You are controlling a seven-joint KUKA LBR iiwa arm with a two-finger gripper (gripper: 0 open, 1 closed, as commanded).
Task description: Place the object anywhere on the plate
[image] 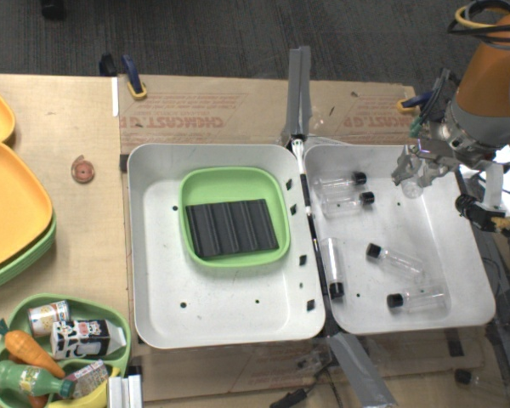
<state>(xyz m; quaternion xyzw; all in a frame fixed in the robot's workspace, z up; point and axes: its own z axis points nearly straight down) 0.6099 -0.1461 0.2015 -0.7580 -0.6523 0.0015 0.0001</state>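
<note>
Camera view shows you two white bins side by side on the desk. A green plate (235, 217) sits in the left bin (153, 253), and a dark ridged mat (232, 227) lies on it. Five clear tubes with black caps lie in the right bin (459, 270); one tube (394, 261) is near the middle. Your gripper (412, 174) hangs over the upper right corner of that bin. You cannot tell if it grips anything.

A dark grey carpeted floor (238, 15) runs across the top behind the light wooden bench (76, 117), where brown printed cardboard (204, 113) lies flat under even, soft light, with a black chair caster (53, 7) at upper left.
</note>
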